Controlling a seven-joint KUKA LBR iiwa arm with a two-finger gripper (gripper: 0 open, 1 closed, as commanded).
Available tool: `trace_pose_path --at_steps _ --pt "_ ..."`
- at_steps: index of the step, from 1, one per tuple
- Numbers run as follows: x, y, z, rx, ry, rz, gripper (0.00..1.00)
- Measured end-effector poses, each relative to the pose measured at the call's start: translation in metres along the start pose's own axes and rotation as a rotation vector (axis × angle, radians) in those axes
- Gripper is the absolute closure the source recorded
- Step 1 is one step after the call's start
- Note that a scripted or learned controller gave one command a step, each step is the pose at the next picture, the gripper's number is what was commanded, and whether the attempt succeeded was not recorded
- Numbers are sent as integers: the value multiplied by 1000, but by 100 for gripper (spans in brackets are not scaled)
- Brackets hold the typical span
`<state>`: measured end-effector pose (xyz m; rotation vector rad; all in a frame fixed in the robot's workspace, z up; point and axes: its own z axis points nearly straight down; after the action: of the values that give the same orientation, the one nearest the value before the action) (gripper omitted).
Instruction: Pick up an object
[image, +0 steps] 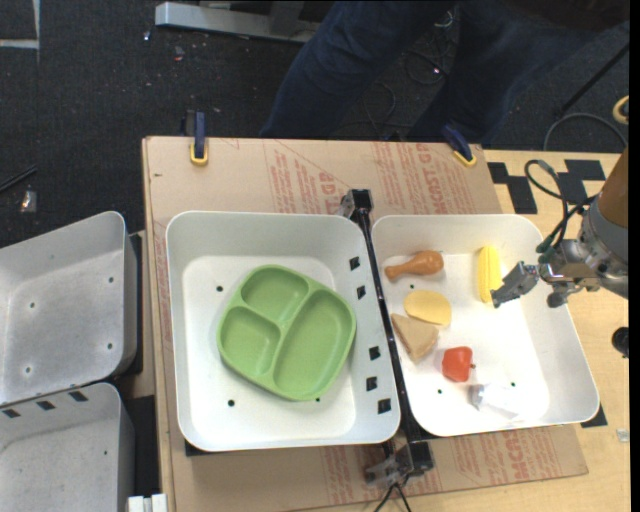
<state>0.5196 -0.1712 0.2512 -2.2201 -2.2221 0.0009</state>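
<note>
I see my claw (518, 284) hanging over the right shallow white bin (560, 345), just beside the yellow plastic corn cob (488, 272); a brown drumstick (416, 265), yellow wedge (428, 307), tan slice (415, 336) and red pepper (457, 363) lie nearby; the left white bin (200, 300) bears a green divided plate (288, 331).

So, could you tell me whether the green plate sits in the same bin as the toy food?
No, the green plate lies in the left bin.

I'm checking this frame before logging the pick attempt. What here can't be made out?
- gripper: too small and dark in the camera view to tell its finger state.
- Arm: cut off by the right edge.
- white object: pale against the right bin, identity unclear.
- tan wedge: partly overlapped by the yellow piece.
</note>
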Motion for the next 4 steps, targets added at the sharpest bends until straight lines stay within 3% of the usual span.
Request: trace_pose_path --at_steps 3,4 --pt "-8 4 161 1 1 2 0" --pt "-8 5 149 -1 0 3 100"
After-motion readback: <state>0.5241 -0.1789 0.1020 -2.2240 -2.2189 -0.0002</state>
